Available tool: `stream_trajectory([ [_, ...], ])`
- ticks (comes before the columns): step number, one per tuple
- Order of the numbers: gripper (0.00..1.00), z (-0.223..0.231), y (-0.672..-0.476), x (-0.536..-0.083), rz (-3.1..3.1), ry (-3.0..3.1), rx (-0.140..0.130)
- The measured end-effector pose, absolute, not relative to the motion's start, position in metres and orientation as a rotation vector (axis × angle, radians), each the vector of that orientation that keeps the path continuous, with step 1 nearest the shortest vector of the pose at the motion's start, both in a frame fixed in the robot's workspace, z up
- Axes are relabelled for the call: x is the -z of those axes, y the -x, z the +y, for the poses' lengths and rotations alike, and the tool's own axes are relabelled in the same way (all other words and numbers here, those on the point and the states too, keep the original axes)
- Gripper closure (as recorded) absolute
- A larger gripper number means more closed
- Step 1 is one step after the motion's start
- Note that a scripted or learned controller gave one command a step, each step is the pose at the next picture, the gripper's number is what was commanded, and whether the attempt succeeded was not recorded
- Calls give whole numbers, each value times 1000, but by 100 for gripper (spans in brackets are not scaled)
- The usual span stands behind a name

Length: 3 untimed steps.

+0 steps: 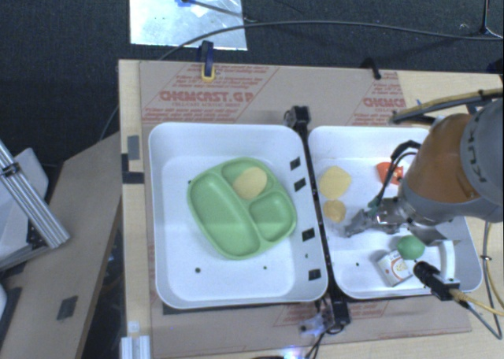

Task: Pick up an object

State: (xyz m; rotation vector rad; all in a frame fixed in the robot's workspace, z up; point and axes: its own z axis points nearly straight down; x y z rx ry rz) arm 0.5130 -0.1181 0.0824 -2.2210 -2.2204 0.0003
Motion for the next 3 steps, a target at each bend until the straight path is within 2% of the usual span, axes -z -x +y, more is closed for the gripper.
stream_trajectory([
  [1,100,-118,-514,-95,-2222,2224,3],
  [3,100,-121,-511,-185,-2230,2221,6],
])
